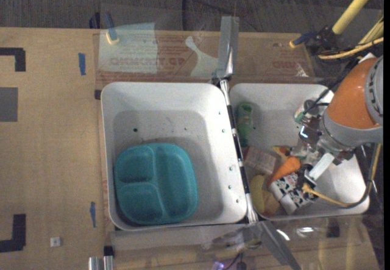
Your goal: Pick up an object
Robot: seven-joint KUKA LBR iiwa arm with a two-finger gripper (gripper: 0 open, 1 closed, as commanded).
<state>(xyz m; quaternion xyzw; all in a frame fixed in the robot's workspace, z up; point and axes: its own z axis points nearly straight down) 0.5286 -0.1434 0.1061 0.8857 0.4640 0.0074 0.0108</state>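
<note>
Clutter packed into the near half of the right white bin [341,101], with the gripper [312,172] lowered over it.

Nearest, a black-and-white patterned block [291,194] and a pale yellow rounded item [263,195] are crowded against the front wall; just behind, an orange carrot-shaped piece [285,169] is set directly beside the gripper, probably the target. Whether anything is clasped cannot be told, the tip being masked by the wrist. Farther back, 1 green bottle [245,119] is laid along the divider. In the left white bin [122,104], a teal divided plastic tray [156,183] is left untouched.
</note>
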